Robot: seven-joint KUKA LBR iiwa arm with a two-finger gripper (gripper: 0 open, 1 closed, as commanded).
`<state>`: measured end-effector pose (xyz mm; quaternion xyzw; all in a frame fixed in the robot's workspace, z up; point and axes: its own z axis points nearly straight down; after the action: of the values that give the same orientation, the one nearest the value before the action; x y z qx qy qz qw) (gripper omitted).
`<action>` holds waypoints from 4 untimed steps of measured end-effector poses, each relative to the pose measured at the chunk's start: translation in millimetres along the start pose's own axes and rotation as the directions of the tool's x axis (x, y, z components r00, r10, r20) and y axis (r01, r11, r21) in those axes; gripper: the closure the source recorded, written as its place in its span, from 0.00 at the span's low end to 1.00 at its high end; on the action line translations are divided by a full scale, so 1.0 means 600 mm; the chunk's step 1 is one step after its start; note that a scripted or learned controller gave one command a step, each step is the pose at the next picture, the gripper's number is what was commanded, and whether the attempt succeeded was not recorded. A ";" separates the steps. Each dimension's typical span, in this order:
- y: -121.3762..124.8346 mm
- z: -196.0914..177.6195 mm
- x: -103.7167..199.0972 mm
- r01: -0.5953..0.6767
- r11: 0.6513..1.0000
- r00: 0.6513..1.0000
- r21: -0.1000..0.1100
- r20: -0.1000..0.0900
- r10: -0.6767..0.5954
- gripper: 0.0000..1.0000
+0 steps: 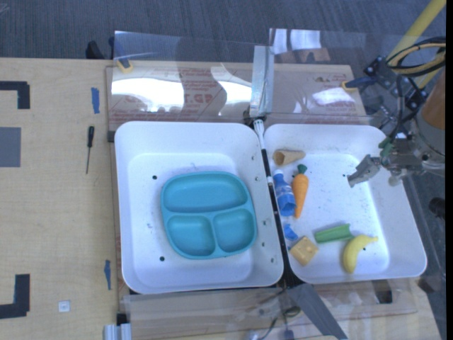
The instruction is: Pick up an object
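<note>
Hovering above the right bin (396,190), the gripper (361,173) hangs over bare white floor, its fingers spread and holding nothing. Pickable toys lie along that bin's left and front: a carrot (300,193), a blue bottle (284,194), a green block (332,233) and a banana (356,251). Closing here would likely catch only air. The left bin (134,190) holds a teal divided tray (207,213). Both bins sit on a pale wooden bench (49,211) over grey carpet.

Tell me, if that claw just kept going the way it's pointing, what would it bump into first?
The gripper points left and downward over the right bin. It would probably meet bare bin floor first; kept higher, the carrot lies next in that line. Depth is hard to judge.
</note>
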<state>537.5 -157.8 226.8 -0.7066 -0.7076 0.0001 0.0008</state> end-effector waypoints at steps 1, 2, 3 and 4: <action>0.046 0.219 0.018 -0.132 0.991 0.991 0.006 0.000 0.132 0.00; 0.134 0.233 0.089 0.075 0.997 0.997 -0.008 0.003 -0.075 0.00; 0.057 0.232 0.046 0.013 1.000 1.000 -0.005 0.002 -0.013 0.00; 0.005 0.146 0.063 0.058 0.998 0.998 -0.003 0.000 -0.058 0.00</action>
<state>540.6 -119.8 139.5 -0.6859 -0.7277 -0.0011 -0.0005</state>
